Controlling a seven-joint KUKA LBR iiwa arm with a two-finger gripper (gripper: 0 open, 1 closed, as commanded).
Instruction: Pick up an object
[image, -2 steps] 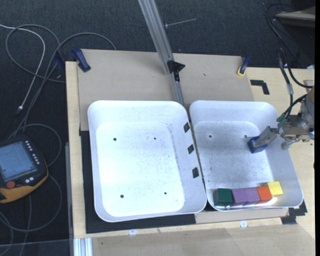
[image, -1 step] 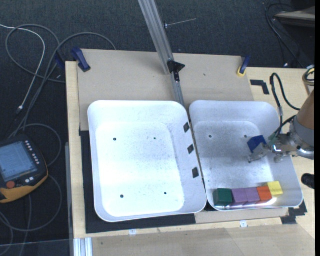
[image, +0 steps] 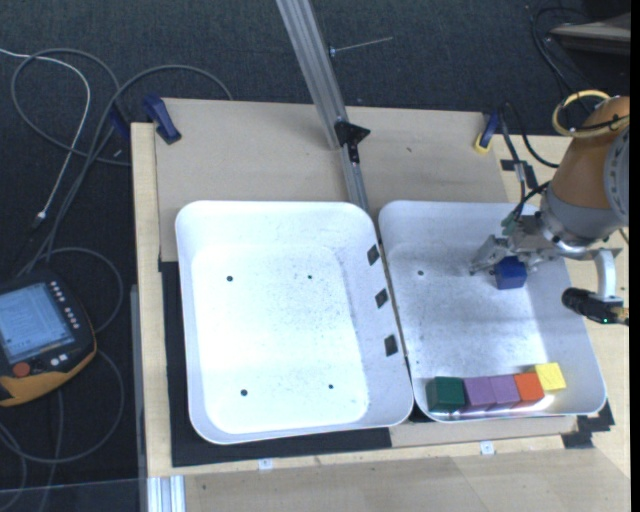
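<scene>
Four blocks sit in a row along the near wall of the right bin (image: 400, 300), at about 5 o'clock in the view: a green block (image: 447, 392), a purple block (image: 490, 390), an orange block (image: 528, 385) and a yellow block (image: 551, 376), each touching its neighbour. At roughly 3 o'clock, the gripper (image: 512, 262) reaches in over the far part of the same bin, below the orange band (image: 585, 170) of the arm. A blue block (image: 510, 273) lies right under the gripper, between the two grey fingers (image: 487, 256), which are spread narrowly to either side of it. Whether they press on the block cannot be told. At 9 o'clock, the left bin (image: 200, 230) lies beside the right one.
</scene>
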